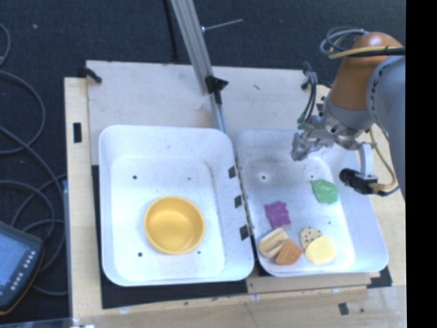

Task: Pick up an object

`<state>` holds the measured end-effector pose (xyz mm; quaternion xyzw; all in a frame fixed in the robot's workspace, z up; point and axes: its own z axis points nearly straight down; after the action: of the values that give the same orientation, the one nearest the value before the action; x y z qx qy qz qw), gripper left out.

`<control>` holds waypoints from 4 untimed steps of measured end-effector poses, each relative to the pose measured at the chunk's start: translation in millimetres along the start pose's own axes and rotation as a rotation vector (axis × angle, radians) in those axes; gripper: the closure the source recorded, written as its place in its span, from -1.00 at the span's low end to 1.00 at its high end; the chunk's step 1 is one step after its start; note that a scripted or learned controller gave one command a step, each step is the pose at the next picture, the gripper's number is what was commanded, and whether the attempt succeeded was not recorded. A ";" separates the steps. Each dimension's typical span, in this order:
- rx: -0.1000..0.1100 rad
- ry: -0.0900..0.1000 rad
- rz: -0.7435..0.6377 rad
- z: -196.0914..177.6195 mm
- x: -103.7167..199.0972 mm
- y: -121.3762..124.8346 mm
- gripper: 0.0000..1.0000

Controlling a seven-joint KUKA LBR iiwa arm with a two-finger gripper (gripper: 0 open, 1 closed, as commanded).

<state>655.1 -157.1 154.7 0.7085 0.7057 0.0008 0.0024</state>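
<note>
Hovering gripper — tips blurred — above right bin

A pale wooden surface is seen carrying two shallow white plastic bins side by side, the left bin and the right bin meeting at a seam marked by small black clips. A slanted grey metal pole is fixed near the back of that seam, rising toward the top of the view. Dark carpeted floor is seen around the surface, crossed at the left by loose black cables, with a dark handheld screen device lying at the lower left edge.
</note>
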 end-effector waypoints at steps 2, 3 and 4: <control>0.005 0.000 0.002 -48.6 -5.5 1.7 1.00; 0.003 0.004 -0.011 -62.0 50.0 -4.8 1.00; 0.005 0.004 -0.011 -56.7 105.0 -4.3 1.00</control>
<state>650.9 -52.0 211.1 0.7045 0.7097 0.0006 -0.0006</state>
